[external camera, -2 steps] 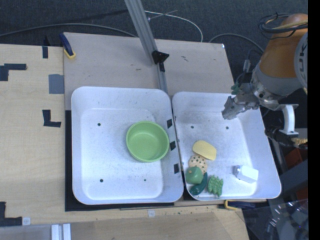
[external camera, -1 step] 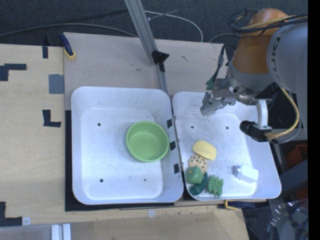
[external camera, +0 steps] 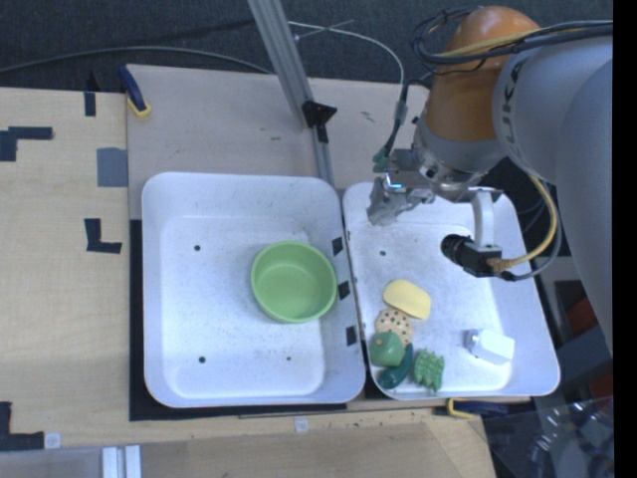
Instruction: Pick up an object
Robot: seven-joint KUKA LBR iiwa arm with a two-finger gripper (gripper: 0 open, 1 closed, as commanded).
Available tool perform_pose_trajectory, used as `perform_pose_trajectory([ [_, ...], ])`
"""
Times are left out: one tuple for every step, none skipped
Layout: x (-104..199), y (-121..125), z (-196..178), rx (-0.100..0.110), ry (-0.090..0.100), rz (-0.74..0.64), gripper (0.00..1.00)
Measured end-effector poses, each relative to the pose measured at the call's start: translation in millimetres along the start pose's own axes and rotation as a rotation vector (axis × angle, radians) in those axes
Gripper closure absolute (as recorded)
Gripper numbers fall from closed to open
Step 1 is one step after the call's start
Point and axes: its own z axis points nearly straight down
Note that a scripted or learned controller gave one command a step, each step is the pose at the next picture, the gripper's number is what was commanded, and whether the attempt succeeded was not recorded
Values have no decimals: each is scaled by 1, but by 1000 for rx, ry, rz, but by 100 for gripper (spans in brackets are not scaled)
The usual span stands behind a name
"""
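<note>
Near edge, right bin [external camera: 518,366]: a cluster of small items sits against the front-left corner. A dark green leafy toy [external camera: 428,368] and a green rounded toy [external camera: 388,349] touch each other. Just behind them lies a tan spotted piece [external camera: 394,324], then a pale yellow lump [external camera: 407,299]. A small white block [external camera: 488,345] lies apart, toward the bin's right side.

Handling, as judged: all look like light, rigid plastic toys with smooth skins, likely slippery. The yellow lump is the best candidate. It sits at the back of the cluster, with open floor behind and to its right, so pinch across its short axis. The white block is also isolated, but low and close to the wall.

Left bin [external camera: 159,267]: one green bowl [external camera: 294,282], upright, near the divider.

Far: the gripper [external camera: 383,210] hangs over the back-left corner of the right bin, close to the rim, well apart from the toys. Finger spread: cannot tell, too blurred. The mid-bin floor offers open room for the approach.
</note>
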Motion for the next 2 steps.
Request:
perform_pose_trajectory([
  [50, 20, 13, 0, -1, 1, 100],
  [101, 23, 8, 0, 0, 0, 100],
])
